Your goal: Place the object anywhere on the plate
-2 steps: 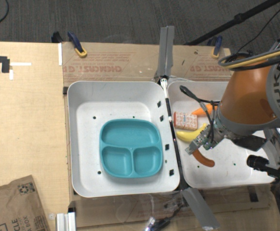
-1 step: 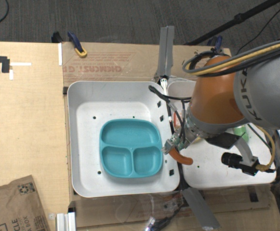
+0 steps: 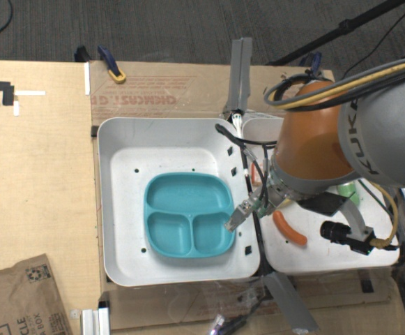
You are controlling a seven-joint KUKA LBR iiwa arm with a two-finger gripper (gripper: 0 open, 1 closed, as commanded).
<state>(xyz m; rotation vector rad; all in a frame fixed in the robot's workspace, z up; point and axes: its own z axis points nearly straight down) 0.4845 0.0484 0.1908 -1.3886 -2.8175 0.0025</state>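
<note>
A teal plate (image 3: 188, 213) with three compartments lies in the left white bin (image 3: 118, 187). An orange, carrot-like object (image 3: 290, 229) lies in the right bin (image 3: 327, 253), close to the wall between the bins. My gripper (image 3: 240, 216) hangs below the orange wrist band, right at the plate's right edge and just left of that wall. The orange object is to the gripper's right and apart from it. The arm's bulk hides much of the right bin.
A green object (image 3: 348, 191) peeks out from under the arm in the right bin. Black cables and a connector (image 3: 341, 234) hang over that bin. A metal post (image 3: 240, 75) stands behind the bins, with brown cardboard (image 3: 28, 152) on the bench to the left.
</note>
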